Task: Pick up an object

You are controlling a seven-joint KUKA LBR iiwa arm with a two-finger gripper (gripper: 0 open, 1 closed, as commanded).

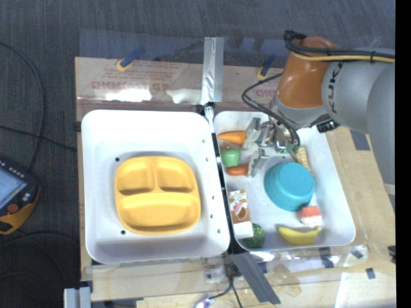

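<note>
Gripper (262, 147) low in the upper part of the right bin (337, 191), arm entering from the right. Fingers appear spread, nothing between them. Just left of the gripper: a carrot (231, 136), a green piece (230, 156) and a small orange piece (237, 169) below it. Just below-right of the gripper: an upturned blue bowl (289, 185). Farther below: a small carton (239, 206), a banana (298, 234), a red-and-white block (310, 215). Well left of the gripper, the left bin (96, 191) holds a yellow divided tray (157, 194).

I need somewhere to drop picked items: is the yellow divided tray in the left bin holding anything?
Empty. The yellow tray lies flat in the left bin, and all three compartments show bare yellow.
</note>
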